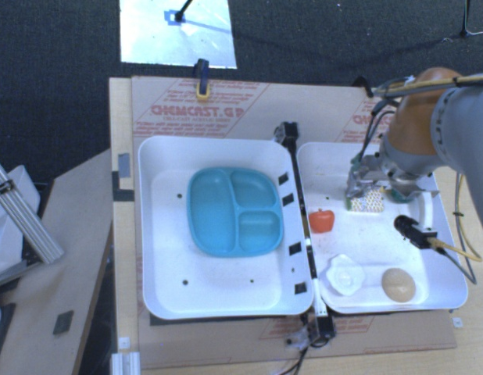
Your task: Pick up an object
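— Since nothing has left the bin floor, we count the pick as undone: our tool (365, 187) sits low over a small speckled green-and-white object (367, 201) at the back of the right bin (452, 287).
— Gripped?
— We cannot tell.
— What else is there?
— A red pepper-like toy (322, 221), a white fried-egg toy (345, 276) and a tan egg-shaped piece (398, 284). A blue divided plate (232, 211) lies in the left bin (159, 272), on a cardboard-covered counter (226, 104) over dark carpet (54, 61).
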{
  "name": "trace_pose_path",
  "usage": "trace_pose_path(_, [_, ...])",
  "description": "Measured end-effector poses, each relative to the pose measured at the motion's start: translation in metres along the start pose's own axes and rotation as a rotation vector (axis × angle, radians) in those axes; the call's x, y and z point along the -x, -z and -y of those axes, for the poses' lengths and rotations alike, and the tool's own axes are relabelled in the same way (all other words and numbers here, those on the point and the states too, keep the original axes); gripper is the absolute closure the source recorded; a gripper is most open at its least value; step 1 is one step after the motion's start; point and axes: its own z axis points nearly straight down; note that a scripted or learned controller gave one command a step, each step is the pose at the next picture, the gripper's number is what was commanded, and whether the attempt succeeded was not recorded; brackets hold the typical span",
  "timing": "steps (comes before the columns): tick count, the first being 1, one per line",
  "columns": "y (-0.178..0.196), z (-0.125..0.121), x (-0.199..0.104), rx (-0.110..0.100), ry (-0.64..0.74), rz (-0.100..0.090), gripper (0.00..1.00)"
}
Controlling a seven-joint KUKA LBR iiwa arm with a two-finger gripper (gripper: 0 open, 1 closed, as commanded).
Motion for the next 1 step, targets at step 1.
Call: trace_pose_path(1, [0.05, 0.0044, -0.0057, -0.015, 0.005, -0.007, 1.0])
